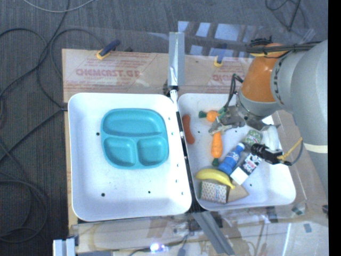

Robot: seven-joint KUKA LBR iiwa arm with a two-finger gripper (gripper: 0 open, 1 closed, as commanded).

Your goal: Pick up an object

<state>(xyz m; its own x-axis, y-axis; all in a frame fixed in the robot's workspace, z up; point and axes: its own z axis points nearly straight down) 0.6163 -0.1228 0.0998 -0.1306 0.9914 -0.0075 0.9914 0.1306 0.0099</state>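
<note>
Carrot (216, 144) lies between sausage (187, 129) and blue bottle (232, 159).

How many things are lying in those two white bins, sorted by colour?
Orange: 2, a carrot and a smaller carrot
Red-orange: 1, a sausage
Yellow: 1, a banana
Blue: 2, a tray and a bottle
Tan: 1, a box
White: 1, a packet
Total: 8, though the arm may hide more.

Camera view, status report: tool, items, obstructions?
Tool low in right white bin, over small orange carrot. Nothing seen gripped. Second carrot, blue bottle, yellow banana crowd close.
</note>
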